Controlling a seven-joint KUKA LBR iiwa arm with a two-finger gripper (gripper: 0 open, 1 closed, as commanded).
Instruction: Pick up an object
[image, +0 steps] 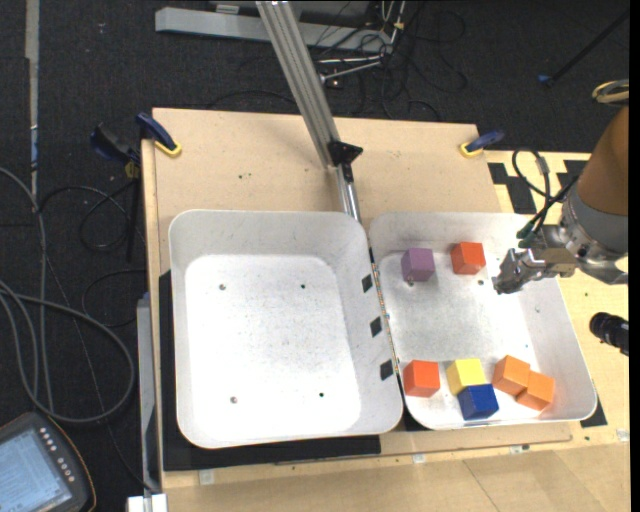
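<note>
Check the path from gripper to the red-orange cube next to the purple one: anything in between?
Nothing visible. The gripper sits just right of the red-orange cube, with bare bin floor between them. The purple cube lies on the cube's far side, out of the way.

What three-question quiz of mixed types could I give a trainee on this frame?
1. True or false: the purple cube lies in the left bin.
2. Which block touches the yellow cube on its near side: A, the blue cube; B, the purple cube; C, the orange-red cube at the far end?
3. Over which bin does the gripper hang?

Key: 1, false, it lies in the right bin. 2, A. 3, the right bin, near its far right side.
</note>
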